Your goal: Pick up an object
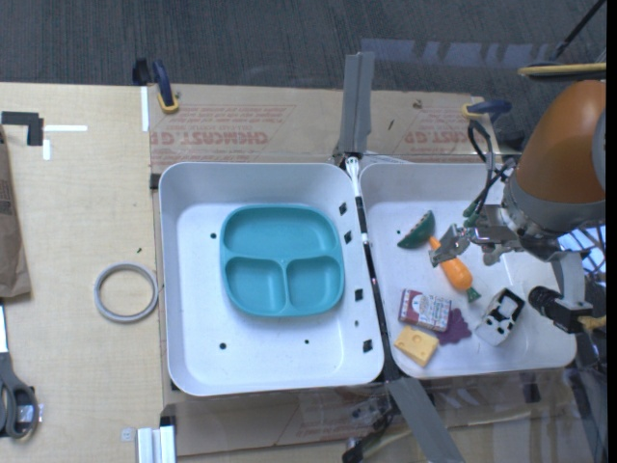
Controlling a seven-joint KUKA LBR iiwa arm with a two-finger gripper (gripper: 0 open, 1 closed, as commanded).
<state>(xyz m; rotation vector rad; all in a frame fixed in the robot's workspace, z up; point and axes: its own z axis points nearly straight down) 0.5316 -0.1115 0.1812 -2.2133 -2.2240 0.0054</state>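
The right bin (540,355) holds several small things. An orange carrot-like toy (456,272) lies near its middle, with a green wedge (418,231) up and to the left of it. Toward the front are a red and white carton (425,309), a purple piece (456,327) and a yellow cheese-like block (416,345). A white object with black patches (498,317) lies to the right of them. My gripper (461,243) hangs low over the bin, right at the carrot's upper end; I see nothing lifted in it.
A teal divided plate (283,259) lies in the left bin (183,287). The wall between the two bins (364,258) runs just left of the green wedge. On the bench at left lie a grey ring (126,291) and scissors (17,408).
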